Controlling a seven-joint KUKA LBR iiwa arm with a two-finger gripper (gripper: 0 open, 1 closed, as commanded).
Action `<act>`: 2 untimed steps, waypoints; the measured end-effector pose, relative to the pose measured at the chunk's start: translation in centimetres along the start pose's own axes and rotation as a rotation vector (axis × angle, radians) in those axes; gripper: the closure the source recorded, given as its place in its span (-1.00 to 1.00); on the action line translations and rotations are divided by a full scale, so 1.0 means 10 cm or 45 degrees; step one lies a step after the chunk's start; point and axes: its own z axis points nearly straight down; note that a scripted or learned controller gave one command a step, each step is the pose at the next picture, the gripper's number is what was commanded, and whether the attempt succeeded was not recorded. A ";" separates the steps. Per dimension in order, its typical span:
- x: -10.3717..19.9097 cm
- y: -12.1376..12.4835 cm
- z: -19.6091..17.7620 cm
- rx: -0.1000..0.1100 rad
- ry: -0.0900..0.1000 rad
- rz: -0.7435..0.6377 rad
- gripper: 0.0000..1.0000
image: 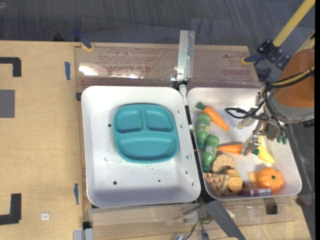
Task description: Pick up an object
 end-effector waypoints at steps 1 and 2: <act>-0.18 0.86 0.20 -0.004 -0.009 0.106 -1.00; 0.77 0.59 0.19 -0.001 -0.005 0.181 -1.00</act>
